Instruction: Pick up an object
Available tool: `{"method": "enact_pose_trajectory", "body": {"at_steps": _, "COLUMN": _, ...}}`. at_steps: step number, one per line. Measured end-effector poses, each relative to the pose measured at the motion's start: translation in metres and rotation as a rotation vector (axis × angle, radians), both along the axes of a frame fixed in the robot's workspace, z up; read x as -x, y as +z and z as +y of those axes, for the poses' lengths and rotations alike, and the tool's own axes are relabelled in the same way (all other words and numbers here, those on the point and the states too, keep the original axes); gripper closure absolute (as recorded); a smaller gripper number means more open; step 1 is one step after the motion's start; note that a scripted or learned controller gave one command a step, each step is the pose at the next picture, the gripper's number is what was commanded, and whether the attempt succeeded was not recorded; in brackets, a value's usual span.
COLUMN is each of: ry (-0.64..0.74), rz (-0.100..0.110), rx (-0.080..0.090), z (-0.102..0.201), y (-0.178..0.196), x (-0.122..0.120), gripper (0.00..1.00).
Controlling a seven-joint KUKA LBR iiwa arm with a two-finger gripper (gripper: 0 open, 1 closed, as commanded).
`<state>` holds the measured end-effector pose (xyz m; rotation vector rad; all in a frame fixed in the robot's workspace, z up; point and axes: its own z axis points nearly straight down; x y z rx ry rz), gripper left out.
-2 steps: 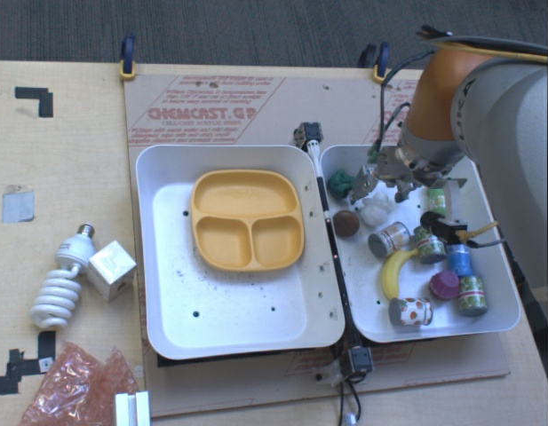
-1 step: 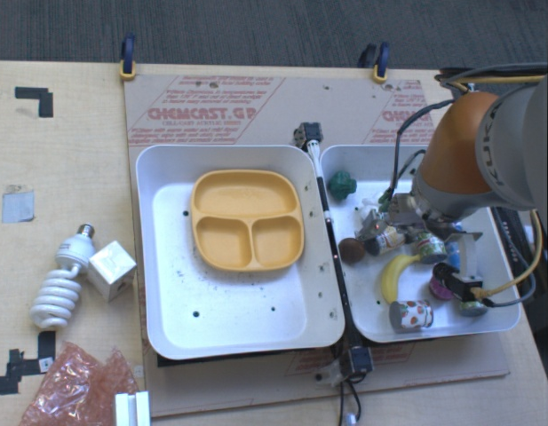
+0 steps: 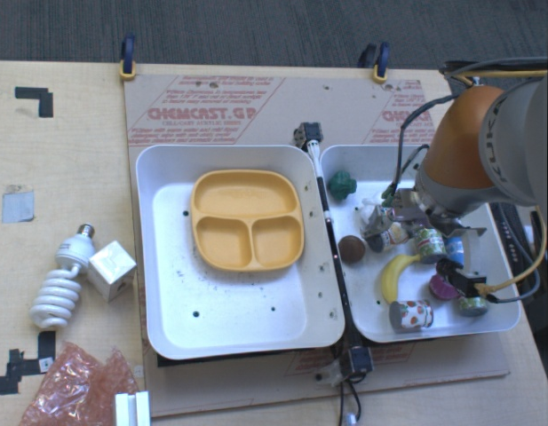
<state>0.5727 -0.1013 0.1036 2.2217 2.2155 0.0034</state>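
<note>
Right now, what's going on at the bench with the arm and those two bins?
The arm reaches in over the right bin, its wrist above a clutter of small things: a banana, a brown ball, a green toy and a small cup. Nothing is visibly lifted. The left bin holds a yellow divided tray. A light bulb lies outside on the bench.

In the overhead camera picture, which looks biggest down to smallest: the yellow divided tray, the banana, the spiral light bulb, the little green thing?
1. Yellow divided tray
2. Spiral light bulb
3. Banana
4. Green thing

Bulb and banana look fairly close.
</note>
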Motion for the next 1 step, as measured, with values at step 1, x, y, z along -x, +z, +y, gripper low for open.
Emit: {"method": "enact_pose_trajectory", "body": {"at_steps": 1, "ry": 0.004, "rz": 0.002, "rx": 0.000, "z": 0.0834, "y": 0.1426, "x": -0.0156, "gripper": 1.00}}
